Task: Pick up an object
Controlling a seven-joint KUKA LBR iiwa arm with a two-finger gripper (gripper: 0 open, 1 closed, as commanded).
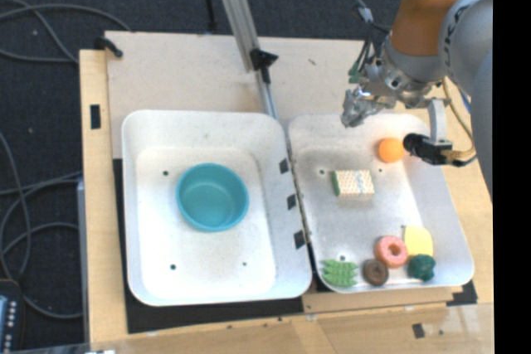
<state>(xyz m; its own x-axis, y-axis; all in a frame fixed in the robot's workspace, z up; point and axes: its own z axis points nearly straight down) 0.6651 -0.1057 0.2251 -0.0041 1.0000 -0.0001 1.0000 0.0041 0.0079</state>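
Gripper hangs over right bin's back edge; finger state cannot be told. Risk: descending here strikes the rim, missing orange ball.

1. We see a tan bench over dark floor.
2. Two white bins side by side on it: left bin, right bin.
3. A slanted metal rail meets the bench behind them.

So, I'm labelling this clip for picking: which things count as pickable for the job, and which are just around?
For the job: gripper; orange ball; checkered sponge block; pink ring donut; brown donut; yellow block.

Just around: teal bowl; metal rail.
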